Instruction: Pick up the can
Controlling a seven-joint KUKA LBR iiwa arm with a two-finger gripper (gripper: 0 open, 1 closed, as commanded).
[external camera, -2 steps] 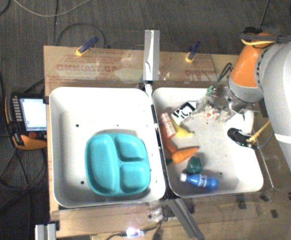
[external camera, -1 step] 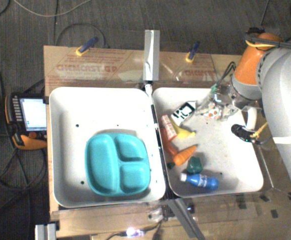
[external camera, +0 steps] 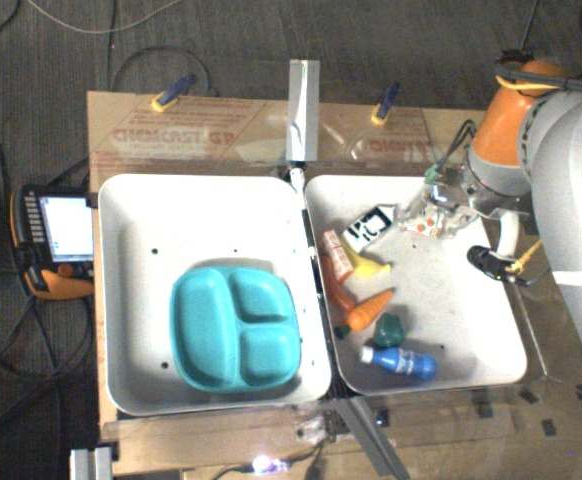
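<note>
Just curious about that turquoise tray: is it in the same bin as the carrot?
No, the divided turquoise tray lies in the left bin, while the carrot lies in the right bin.

We note a brown wooden bench (external camera: 121,128) carrying two shallow white bins side by side, touching along their inner rims. The left bin (external camera: 131,228) and the right bin (external camera: 471,308) rest directly on the board. Two clamps sit at the far edge, one with a blue and yellow handle (external camera: 172,92) toward the left, another (external camera: 385,102) toward the right. An upright metal post (external camera: 303,108) stands between them.
</note>
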